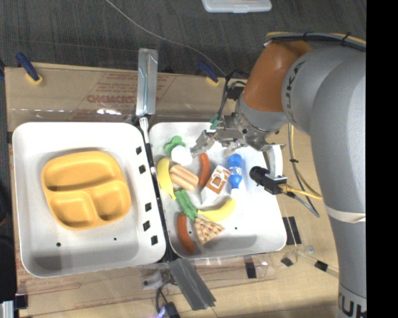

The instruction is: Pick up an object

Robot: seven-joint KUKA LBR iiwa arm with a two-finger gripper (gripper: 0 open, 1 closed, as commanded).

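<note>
Arm (323,124) looms at frame right; gripper (217,140) hangs over right bin (264,211), fingers slightly apart, holding nothing. Toys sit center frame, red sausage (204,169) and blue bottle (234,171) crowded: a finger may jam between neighbours.

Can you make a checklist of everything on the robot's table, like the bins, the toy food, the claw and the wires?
Surface: wooden bench bearing two white bins.
Job's things: right bin holds toy food: bananas, hot dog, blue bottle, waffle wedge, green piece.
Clutter: left bin holds a yellow divided tray.
Grippers: gripper over the right bin's far side; grip unclear.
Cables: thin wire across the dark floor; yellow cable by the arm.
Surroundings: blue clamps; clear lid at top.
</note>
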